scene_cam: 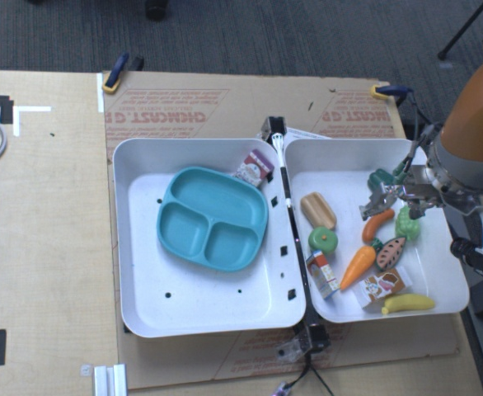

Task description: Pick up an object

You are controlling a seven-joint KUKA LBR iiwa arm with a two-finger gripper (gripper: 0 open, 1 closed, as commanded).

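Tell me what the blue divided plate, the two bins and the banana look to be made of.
Divided plate: probably moulded plastic, one even teal colour, smooth rounded compartment edges, dull sheen.
Left bin and right bin: likely thin formed plastic, glossy white, with rounded corners and rolled rims.
Banana: apparently toy plastic or rubber; uniform bright yellow and smooth, though too small to tell for sure.

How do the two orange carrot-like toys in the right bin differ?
The large carrot lies low in the right bin, beside the red can; the small carrot lies higher, right under the gripper. The large carrot looks longer and thicker, the small carrot shorter and slimmer. Both are orange and slant the same way, thick end up-right.
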